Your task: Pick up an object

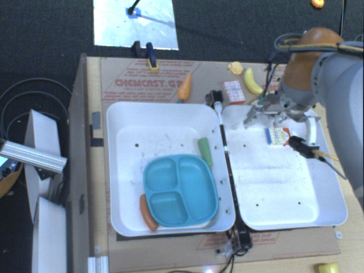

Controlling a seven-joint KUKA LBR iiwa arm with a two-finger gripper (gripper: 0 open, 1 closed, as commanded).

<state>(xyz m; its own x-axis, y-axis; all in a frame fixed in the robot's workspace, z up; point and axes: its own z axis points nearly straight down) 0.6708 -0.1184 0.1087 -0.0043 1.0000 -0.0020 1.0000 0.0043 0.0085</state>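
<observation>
My gripper (266,115) hangs over the back part of the right bin (284,203), close to its far wall. Just in front of it a small white carton with blue and red print (276,136) lies on the bin floor, apart from the gripper as far as I can see. In the left bin (122,152) sits a blue divided plate (180,190). A green stick-shaped piece (205,151) lies at the plate's back right edge, and an orange sausage-shaped piece (148,212) lies at its front left.
Behind the bins on the cardboard lie an orange carrot (183,87), a small pink-and-white box (234,91), a banana (252,82) and a small yellow piece (235,68). The grey arm (335,78) fills the right side above the right bin.
</observation>
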